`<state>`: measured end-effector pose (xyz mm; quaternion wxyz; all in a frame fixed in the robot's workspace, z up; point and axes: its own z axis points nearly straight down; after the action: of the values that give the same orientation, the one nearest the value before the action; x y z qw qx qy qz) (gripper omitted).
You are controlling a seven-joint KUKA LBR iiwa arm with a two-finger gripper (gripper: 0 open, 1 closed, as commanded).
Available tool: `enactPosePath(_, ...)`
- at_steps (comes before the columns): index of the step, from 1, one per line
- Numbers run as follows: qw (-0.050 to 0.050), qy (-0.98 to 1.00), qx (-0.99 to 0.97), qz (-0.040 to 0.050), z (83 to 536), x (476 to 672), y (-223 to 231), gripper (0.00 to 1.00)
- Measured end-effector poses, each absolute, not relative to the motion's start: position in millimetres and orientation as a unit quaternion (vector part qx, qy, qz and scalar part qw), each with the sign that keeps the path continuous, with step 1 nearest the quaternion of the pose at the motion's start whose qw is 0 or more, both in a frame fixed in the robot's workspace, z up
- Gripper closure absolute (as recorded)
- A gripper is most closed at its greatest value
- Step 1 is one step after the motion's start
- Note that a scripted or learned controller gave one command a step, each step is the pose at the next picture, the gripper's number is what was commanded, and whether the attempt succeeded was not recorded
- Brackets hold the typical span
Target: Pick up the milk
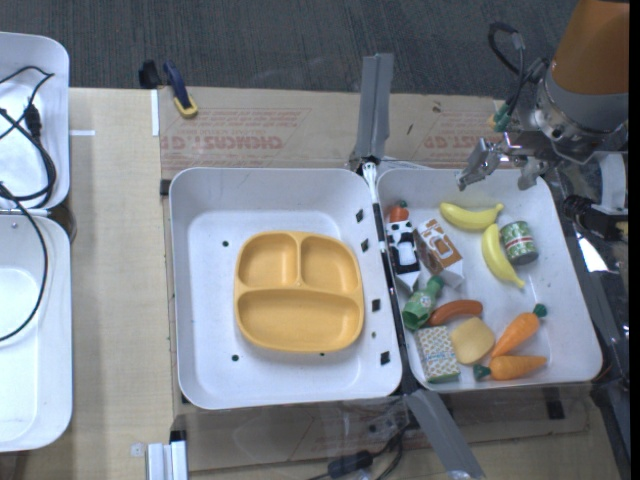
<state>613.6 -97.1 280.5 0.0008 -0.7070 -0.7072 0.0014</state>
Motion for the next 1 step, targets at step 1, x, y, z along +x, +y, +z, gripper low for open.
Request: enactPosePath(1, 0.001, -0.744, -0.668, 0.0018, 189.9, 549.1, -38.4, 0.00)
